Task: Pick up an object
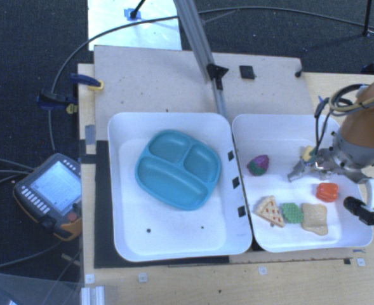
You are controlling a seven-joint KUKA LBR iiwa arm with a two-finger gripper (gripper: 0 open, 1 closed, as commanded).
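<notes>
Nothing is being held yet: a beige bread-slice toy (pixel 314 218), green lumpy toy (pixel 293 212) and pizza-slice toy (pixel 270 211) are lying along the right white bin's (pixel 282 129) near side. Farther back, the gripper (pixel 312 166) is being held just beside a red-orange toy (pixel 327 192); whether it is released or clenched cannot be told. The grasp and lift are being left to do.

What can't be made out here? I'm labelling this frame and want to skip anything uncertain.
- Hand in the camera view: too small and blurred to read its grip.
- Arm: cut off by the right edge.
- Right bin: its far-right part is covered by the arm.
- Purple toy: too small to identify.
</notes>
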